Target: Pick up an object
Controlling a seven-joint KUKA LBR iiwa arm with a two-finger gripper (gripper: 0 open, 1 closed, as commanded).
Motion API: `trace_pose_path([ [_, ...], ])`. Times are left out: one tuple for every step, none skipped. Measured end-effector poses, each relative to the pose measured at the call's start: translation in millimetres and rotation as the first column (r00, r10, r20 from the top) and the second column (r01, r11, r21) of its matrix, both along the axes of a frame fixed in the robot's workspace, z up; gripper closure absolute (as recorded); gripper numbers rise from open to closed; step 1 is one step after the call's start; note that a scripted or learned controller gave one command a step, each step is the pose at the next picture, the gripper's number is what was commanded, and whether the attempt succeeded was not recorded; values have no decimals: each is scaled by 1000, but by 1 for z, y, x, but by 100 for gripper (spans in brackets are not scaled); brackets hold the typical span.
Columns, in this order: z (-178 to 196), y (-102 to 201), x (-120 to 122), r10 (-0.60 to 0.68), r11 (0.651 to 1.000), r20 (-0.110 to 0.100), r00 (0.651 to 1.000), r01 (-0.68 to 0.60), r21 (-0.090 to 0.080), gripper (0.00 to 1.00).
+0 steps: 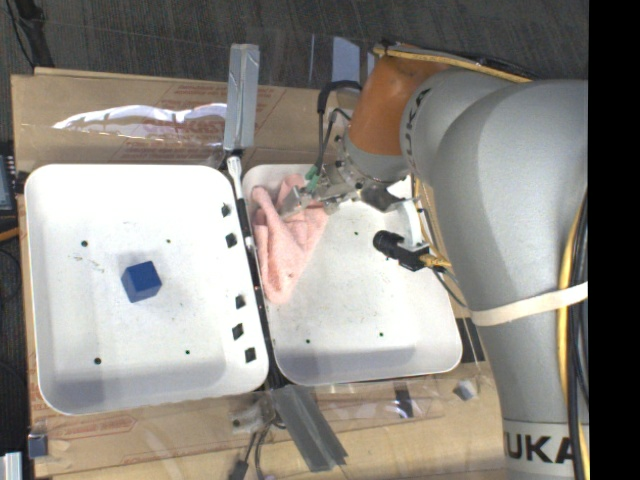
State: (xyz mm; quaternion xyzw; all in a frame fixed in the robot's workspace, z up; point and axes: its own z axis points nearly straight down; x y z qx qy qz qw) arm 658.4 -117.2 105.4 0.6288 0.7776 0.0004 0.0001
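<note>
Gripper [312, 194] down in far-left corner of right bin [400, 353], right at upper end of pink cloth [285, 236]. Fingers hidden behind wrist hardware & cloth folds, so can't tell if apart, together or clamped on fabric. Cloth bunched along right bin's left wall, top end up near gripper, rest trailing down toward bin's middle, lower end on bin floor. Looks lifted a bit at top, but not sure. Grey arm [500, 188] w/ orange band [385, 113] reaching in from right, covering bin's far-right corner. Black part [398, 248] sticking out below wrist over bin floor, apart from cloth. Blue cube [141, 280] in left bin [60, 388], left of center, flat on floor, well apart from gripper. Both bins side by side on cardboard sheet [120, 98], black clips [238, 298] along shared edge. Strip of clear plastic [140, 121] lying on cardboard beyond left bin.
</note>
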Motion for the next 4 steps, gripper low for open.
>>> trace_pose_path([
  [-11, 12, 0, 229, 973, 0, 973, -229, -2, 0],
  [24, 1, -44, 27, 1000, -5, 1000, -27, 0, 0],
  [-11, 12, -18, 174, 985, 2, 985, -174, -2, 0],
  [-1, 12, -17, 175, 985, 2, 985, -175, -1, 100],
])
